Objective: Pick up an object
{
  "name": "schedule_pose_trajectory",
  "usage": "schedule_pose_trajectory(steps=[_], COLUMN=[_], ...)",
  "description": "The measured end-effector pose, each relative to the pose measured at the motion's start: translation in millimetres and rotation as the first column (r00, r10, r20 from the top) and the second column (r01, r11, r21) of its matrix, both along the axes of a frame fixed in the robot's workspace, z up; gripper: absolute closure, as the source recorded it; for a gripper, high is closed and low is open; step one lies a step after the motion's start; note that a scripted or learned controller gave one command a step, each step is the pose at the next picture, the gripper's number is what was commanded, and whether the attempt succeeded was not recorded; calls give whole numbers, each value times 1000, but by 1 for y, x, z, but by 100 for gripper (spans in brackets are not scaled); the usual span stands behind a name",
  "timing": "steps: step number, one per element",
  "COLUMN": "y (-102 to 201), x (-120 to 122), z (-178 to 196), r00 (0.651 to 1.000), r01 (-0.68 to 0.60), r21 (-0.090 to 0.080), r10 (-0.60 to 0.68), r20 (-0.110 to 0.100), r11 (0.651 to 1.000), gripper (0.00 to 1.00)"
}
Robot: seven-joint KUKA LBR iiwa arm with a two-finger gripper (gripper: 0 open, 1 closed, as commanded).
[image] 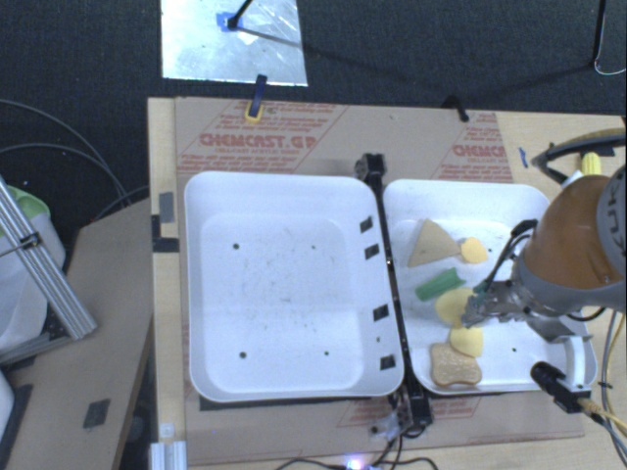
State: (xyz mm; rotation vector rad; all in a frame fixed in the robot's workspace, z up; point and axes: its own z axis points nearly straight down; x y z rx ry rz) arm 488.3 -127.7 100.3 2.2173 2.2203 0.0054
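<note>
Probably still at the approach step, with nothing lifted yet. Lying in the right bin (pixel 529 199), toward its left half: a tan wedge (pixel 429 245) like a slice of bread or cheese at the far side, a small orange-yellow round piece (pixel 473 252) just right of it, a green stick-like piece (pixel 437 284) nearer, a pale yellow rounded piece (pixel 450 306), another yellow lump (pixel 466 342) and a beige toast-shaped piece (pixel 455 368) at the near edge. All matte, smooth, toy-like in look, probably plastic or foam. Hanging just right of the two yellow pieces, almost over them: the gripper (pixel 482 308), dark and metallic; impossible to tell whether the claw is released or clenched, too small and dark. Next move calling likely for a straight descent on one yellow piece, centred well, because rounded smooth shapes slip out easily. To the left, the left bin (pixel 284 287), white, shallow, speckled. Below both, a cardboard sheet (pixel 265 135) with red print.
</note>
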Motion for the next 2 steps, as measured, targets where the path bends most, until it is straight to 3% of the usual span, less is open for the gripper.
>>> schedule_pose_trajectory(steps=[1, 2], y=[100, 125], x=[0, 0], z=[121, 241], r00=[1000, 1000], r01=[-11, -8], r21=[1, 2], r10=[11, 8], r20=[5, 11], r11=[1000, 1000], gripper=[100, 100])
